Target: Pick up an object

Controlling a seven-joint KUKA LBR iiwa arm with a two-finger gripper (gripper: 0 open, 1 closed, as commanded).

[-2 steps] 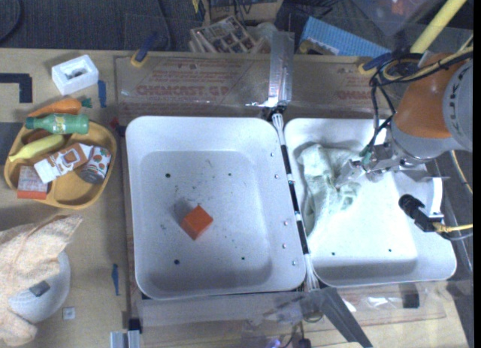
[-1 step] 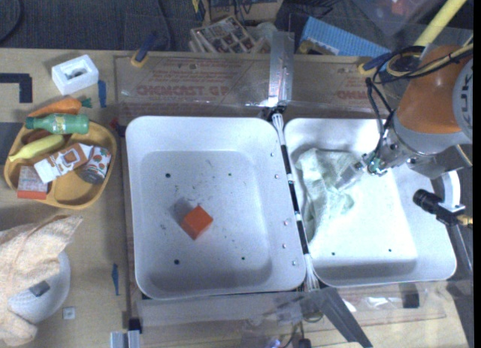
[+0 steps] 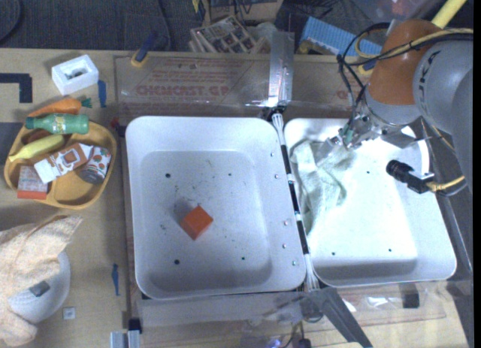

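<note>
Gripper (image 3: 350, 137) found low over the far left part of the right bin (image 3: 391, 252), at the upper end of a crumpled pale cloth (image 3: 322, 177). State of the jaws not to be told from this view; contact with the cloth likewise unclear.

Cloth lying along the left wall of the right bin, long axis running from the far corner towards the near side, bulk of it just below and to the left of the gripper. Judged the nearest thing for a pick, calling for little more than a short drop.

Orange block (image 3: 198, 222) resting on the floor of the left bin (image 3: 150, 143), slightly near of centre, well apart from the gripper, across the divide between the two bins. Reaching it judged to require a long travel to the left.

Count: two bins, one cloth, one orange block, one arm. Beside the bins on the bench (image 3: 113, 211), a yellow bowl (image 3: 64, 192) of assorted small goods and a small white box (image 3: 75, 74), outside the working area.

Risk noted: soft cloth may slip or bunch.
</note>
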